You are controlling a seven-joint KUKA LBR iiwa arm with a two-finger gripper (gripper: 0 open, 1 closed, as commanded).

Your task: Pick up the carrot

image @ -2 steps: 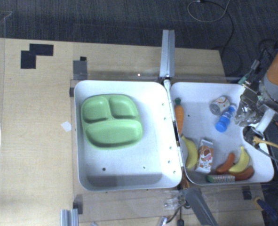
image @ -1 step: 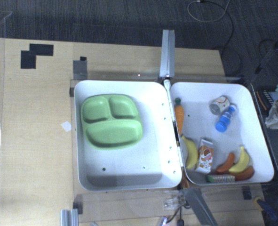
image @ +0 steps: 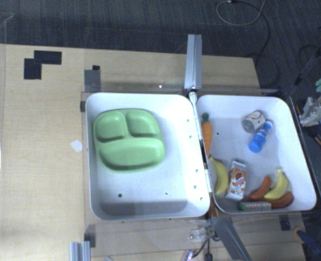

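Finding the carrot in the right bin

We cannot tell whether the claw is open or closed. The carrot [image: 206, 137] lies against the left wall of the right bin [image: 292, 115], green top toward its far edge. A banana [image: 220, 177] lies nearer its front, by the same wall, beside a carton [image: 237, 181]. A can [image: 253, 121] and bottle [image: 259, 137] sit toward its far right.

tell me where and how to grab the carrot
Grip the carrot across its orange mid-body, coming straight down. It lies lengthwise against the right bin's left wall, green top toward the far end, so one finger has little room on the wall side. The banana sits just past its tip.
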